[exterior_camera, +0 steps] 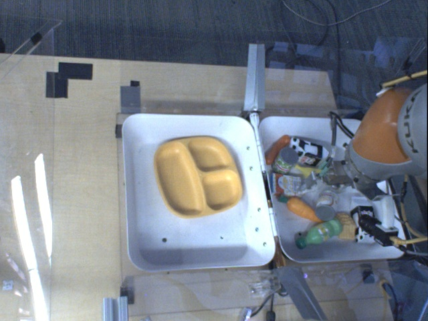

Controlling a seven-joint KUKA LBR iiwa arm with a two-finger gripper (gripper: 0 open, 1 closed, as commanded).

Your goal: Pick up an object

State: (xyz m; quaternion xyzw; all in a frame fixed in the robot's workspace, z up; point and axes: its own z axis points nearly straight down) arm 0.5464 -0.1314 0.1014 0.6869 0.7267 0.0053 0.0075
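Gripper (pixel 332 176) hanging low over right bin (pixel 294 251), amid clutter; finger state: cannot tell, arm body blocking. Orange carrot (pixel 304 210) lying just toward camera-left and front of gripper, long axis slanting across bin. Green bottle (pixel 319 233) sitting nearer front rim, lengthwise along it.

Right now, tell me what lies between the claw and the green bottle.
The claw sits over the right bin. A grey round piece lies between it and the green bottle; the carrot sits just left.
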